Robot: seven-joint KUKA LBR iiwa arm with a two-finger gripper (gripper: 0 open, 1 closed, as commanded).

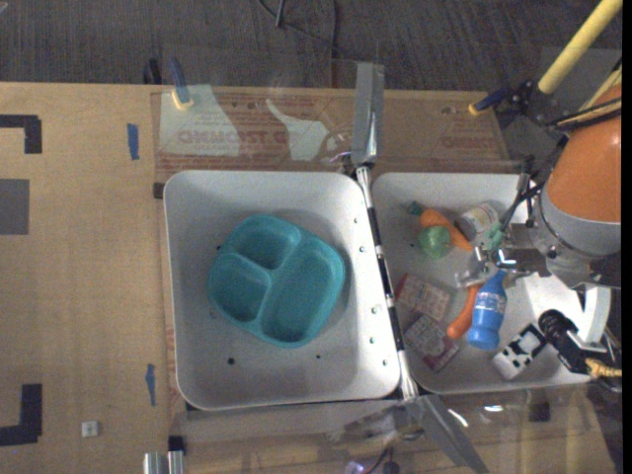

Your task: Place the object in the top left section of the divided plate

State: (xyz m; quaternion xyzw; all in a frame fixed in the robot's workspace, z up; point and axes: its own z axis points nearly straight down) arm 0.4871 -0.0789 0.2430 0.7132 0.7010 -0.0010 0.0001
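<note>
"Several things crowded the right-hand white bin, and that was the worry. The gripper hung right over the cap end of the blue plastic bottle, which I took to be the thing meant for the plate."

"Was it gripping the bottle?"

"I could not tell. The gripper's tip was too muddled against the metal around it to say open or closed, and nothing showed plainly caught in it. The bottle lay in the right bin, well apart from the teal divided plate in the left white bin."

"So what might have failed?"

"An orange tapered plastic piece lay touching the bottle's side, so a closing grip could have snagged both or nudged the bottle away. A black-and-white spotted block sat just beside the bottle's base, and two flat printed packets lay near. The bottle was round and smooth, I judged, and likely to roll or slip if pinched near the cap."

"And at the plate?"

"It sat turned at an angle, so its small upper-left section was a narrow target. A long bottle could have bridged the ridge and come to rest in the big compartment instead."
</note>
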